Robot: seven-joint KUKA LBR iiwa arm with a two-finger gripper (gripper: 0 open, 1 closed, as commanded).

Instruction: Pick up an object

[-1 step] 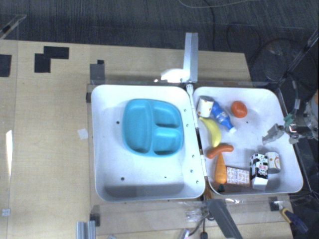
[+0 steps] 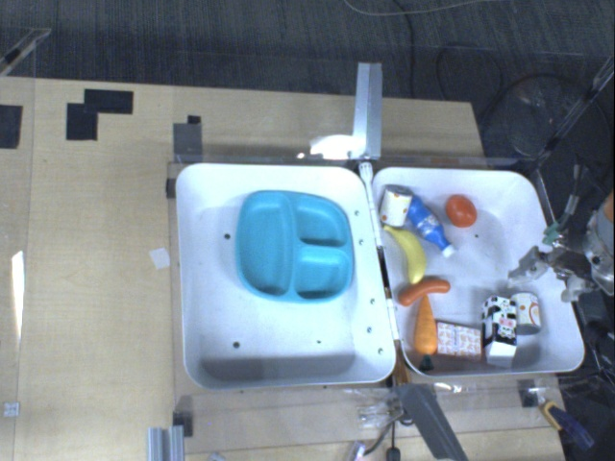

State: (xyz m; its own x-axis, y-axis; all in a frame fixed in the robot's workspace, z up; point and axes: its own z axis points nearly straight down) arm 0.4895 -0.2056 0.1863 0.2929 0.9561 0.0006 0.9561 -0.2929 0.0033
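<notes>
Nearest the camera, along the front wall of the right bin (image 2: 562, 358), lies a small brown box (image 2: 458, 339) with a printed face. An orange carrot (image 2: 425, 327) stands on end just left of it, touching its edge. To the right of the box is a little carton (image 2: 499, 327) with black and white cow patches, and a white cup with an orange mark (image 2: 527, 311) leans against it.

Just behind the carrot a reddish-brown sausage (image 2: 424, 291) lies crosswise, its left end near the wall between the bins. Further back is a yellow banana (image 2: 410, 254), curved and pointing toward the sausage. A blue bottle with a white cap (image 2: 429, 225) lies at a slant just beside the banana's far end. A small tin with a white label (image 2: 395, 205) sits near the far left corner, and a round red-orange ball like a tomato (image 2: 461, 210) lies apart from the rest, to the right of the bottle.

The gripper (image 2: 550, 265) hangs over the right side of this bin, near the cup and carton but apart from them. Whether it is open or closed cannot be told.

In the left bin (image 2: 207, 286) a light blue divided plate (image 2: 293, 245) lies in the middle. Both bins rest on the pale wooden bench (image 2: 86, 286).
</notes>
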